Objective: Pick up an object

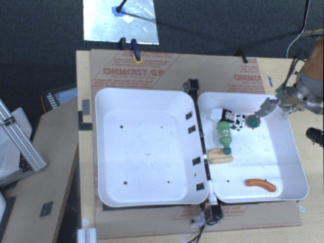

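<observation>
Your arm (310, 80) reached in from the right over the upper right corner of the right bin (291, 135), its gripper (264, 108) angled down and leftward above the bin's far end. Whether the gripper was clenched or released could not be told from this high, slanted view, and nothing could be seen lodged in it. Just beside the gripper's tip, low and to its left, lay a small teal ball (252, 121) with a touch of red on it, so close that contact could not be ruled in or out. Next to the ball on its left sat a small black-and-white toy (233, 119), resting against a white card (218, 115). Below those, a green bottle (224, 134) lay lengthwise with its cap pointing toward the near side, its lower end just above a pale wooden block (220, 157) that sat near the divider between the bins. Well apart from the gripper, by the near right corner of the same bin, an orange sausage-shaped piece (261, 185) lay alone on the white floor. The left bin (109, 151) stood alongside, and both bins rested on a sheet of printed cardboard (136, 67) on your bench.
</observation>
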